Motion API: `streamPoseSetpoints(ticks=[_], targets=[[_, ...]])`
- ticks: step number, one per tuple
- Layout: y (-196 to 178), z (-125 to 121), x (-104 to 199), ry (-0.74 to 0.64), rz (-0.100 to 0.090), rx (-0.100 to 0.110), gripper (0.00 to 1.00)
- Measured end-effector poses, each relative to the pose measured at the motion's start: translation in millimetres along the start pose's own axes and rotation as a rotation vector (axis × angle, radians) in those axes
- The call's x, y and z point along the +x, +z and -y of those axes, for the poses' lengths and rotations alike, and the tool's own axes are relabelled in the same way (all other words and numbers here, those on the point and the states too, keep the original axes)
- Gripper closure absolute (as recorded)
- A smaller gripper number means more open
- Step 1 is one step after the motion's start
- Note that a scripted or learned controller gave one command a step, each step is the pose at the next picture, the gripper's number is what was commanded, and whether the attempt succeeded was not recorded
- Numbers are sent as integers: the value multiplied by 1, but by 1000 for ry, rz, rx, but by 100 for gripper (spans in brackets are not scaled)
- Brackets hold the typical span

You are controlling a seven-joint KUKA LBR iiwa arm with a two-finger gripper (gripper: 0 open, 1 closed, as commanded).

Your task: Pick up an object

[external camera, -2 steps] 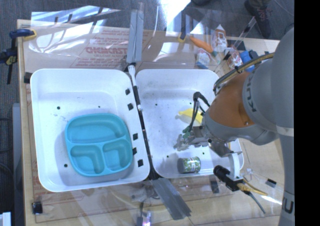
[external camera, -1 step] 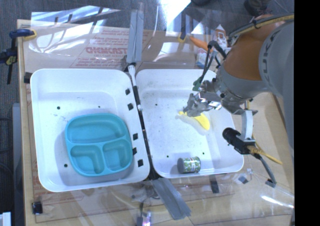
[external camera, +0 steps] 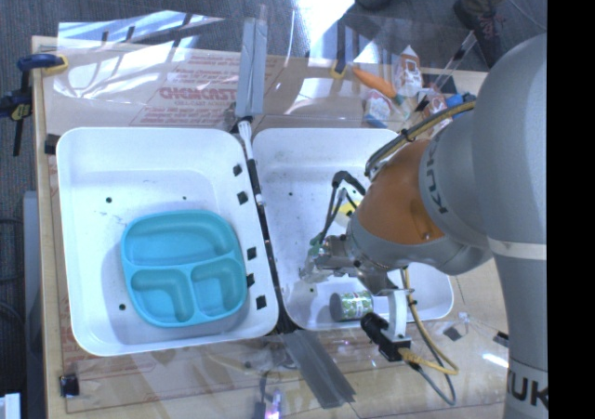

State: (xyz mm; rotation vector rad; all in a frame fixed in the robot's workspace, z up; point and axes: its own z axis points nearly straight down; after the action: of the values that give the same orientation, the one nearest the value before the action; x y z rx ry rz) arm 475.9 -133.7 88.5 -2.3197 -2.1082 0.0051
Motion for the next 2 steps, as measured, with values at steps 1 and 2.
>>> streamPoseSetpoints(ticks=[1, 2], targets=[[-112, -52, 23, -127, 2, -2, 100], [-13, 0, -14, -25, 0, 2, 100]])
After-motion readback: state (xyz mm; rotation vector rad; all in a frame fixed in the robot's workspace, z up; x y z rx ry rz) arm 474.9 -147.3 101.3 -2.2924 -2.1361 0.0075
